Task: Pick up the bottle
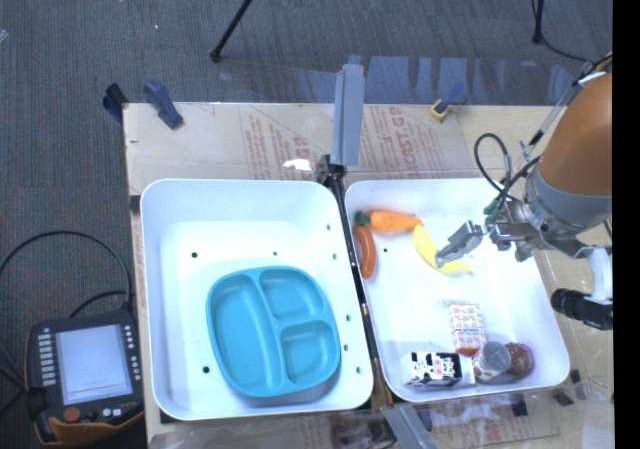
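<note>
In the camera view, the gripper (458, 243) hangs over the right bin (530, 282) just beside a banana (432, 248); whether its fingers are spread cannot be told. The bottle (503, 360), seemingly on its side, lies in that bin's near right corner.

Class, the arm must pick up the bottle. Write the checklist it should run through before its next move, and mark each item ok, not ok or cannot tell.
1. Bottle located, lying at the right bin's near edge: ok.
2. Gripper over the bottle: not ok; it is above the banana, farther back.
3. Gripper free of any load: ok; nothing between its fingers.
4. Room around the bottle: not ok; a red packet and a carton crowd it.
5. Bottle's cap end: cannot tell.
</note>
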Available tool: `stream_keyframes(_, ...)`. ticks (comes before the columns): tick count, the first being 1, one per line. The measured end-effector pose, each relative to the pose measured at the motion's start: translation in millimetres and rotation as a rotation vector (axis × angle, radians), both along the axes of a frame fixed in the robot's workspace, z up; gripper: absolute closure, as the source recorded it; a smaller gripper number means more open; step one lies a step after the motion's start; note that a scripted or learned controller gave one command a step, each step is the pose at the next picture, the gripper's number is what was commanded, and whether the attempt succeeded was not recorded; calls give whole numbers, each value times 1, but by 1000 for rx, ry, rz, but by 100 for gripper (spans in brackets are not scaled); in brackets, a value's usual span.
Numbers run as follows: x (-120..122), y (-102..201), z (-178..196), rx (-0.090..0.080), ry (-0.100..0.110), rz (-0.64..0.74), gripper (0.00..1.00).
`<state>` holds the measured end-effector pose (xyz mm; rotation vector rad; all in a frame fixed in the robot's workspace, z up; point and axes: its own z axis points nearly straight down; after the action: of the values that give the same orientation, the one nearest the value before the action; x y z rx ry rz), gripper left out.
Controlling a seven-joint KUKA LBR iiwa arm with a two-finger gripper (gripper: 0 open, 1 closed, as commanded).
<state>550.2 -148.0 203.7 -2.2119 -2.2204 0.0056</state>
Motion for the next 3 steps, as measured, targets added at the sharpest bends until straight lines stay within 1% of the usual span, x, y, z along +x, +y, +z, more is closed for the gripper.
stream_keyframes(1,94,-43,131,-3,-5,-13,0)
stream_keyframes(2,95,-60,65,-3,-1,-103,0)
stream_keyframes(3,94,23,-37,-1,-2,47,0)
